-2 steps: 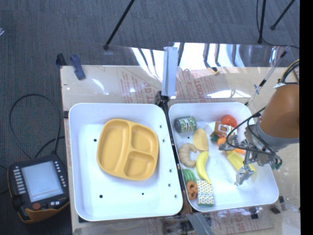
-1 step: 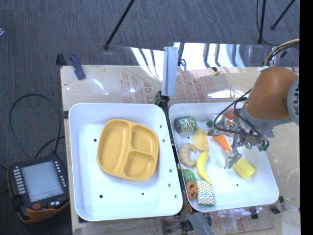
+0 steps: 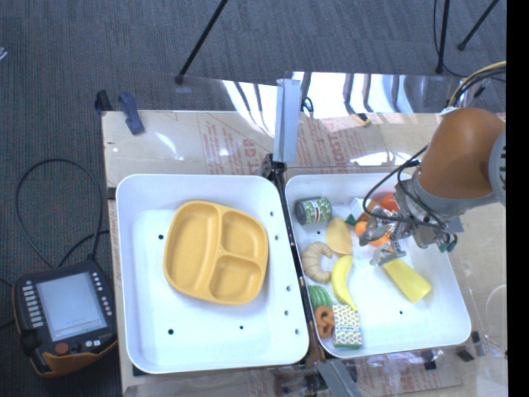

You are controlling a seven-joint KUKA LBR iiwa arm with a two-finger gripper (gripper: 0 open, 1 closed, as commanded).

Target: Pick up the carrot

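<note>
I see the small orange carrot (image 3: 374,227) in the right white bin (image 3: 450,321), under the grey two-finger gripper (image 3: 385,236), jaw state I cannot tell, so I'd centre it before lifting.

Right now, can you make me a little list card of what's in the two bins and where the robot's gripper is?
left bin: holds a yellow divided plate
right bin: holds toy food
top of right bin: green can
middle of right bin: croissant, banana, pale chip-shaped piece
front of right bin: pretzel, small carton
right side of right bin: yellow block
carrot: orange, right at the gripper
gripper: low over the carrot; a grasp cannot be told
arm: reaches in from the right
</note>
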